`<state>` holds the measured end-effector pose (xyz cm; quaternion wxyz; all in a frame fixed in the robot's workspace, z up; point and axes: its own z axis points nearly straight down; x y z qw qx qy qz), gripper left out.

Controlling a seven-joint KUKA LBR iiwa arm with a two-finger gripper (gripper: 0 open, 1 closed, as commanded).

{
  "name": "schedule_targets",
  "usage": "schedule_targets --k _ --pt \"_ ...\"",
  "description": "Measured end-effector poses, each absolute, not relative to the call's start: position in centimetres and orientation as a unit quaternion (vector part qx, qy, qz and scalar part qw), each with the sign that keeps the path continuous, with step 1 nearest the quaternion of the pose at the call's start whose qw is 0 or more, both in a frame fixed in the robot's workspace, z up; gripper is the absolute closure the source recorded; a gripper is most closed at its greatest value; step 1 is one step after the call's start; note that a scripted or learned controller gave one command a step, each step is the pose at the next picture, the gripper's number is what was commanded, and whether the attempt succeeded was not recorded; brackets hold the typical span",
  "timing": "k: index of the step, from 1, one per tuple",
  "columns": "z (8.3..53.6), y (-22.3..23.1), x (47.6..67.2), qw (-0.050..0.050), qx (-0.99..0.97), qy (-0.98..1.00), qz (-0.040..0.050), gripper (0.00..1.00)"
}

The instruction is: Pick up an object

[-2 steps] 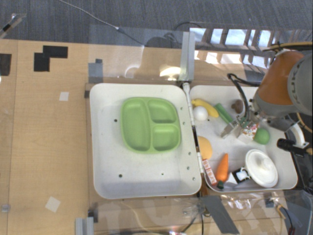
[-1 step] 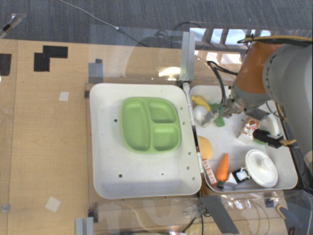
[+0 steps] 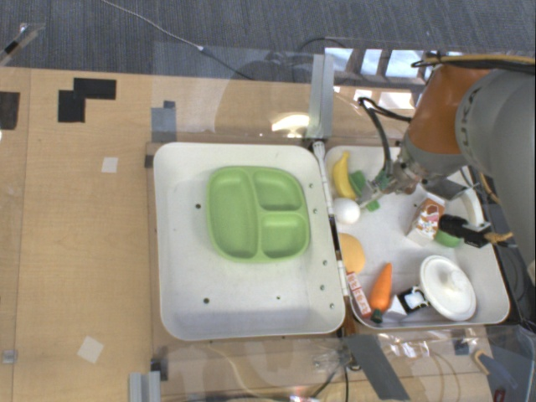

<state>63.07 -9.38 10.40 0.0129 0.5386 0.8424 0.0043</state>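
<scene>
Item: banana (image 3: 341,175), yellow, long axis running toward the far edge of the right bin (image 3: 494,312), lying in its far-left corner.
End effector (image 3: 370,194): just beside the banana on the bin's inner side, low over a green piece (image 3: 358,182); finger opening cannot be told, nothing visibly held.

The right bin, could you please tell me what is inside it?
The right bin holds a banana, white ball, orange, carrot, small carton and white bowl. The arm covers its far corner.
</scene>
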Motion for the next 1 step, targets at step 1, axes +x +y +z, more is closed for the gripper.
schedule_targets --k 1 --pt "23.66 -1.92 65.07 0.009 0.503 0.864 0.0063 1.0"
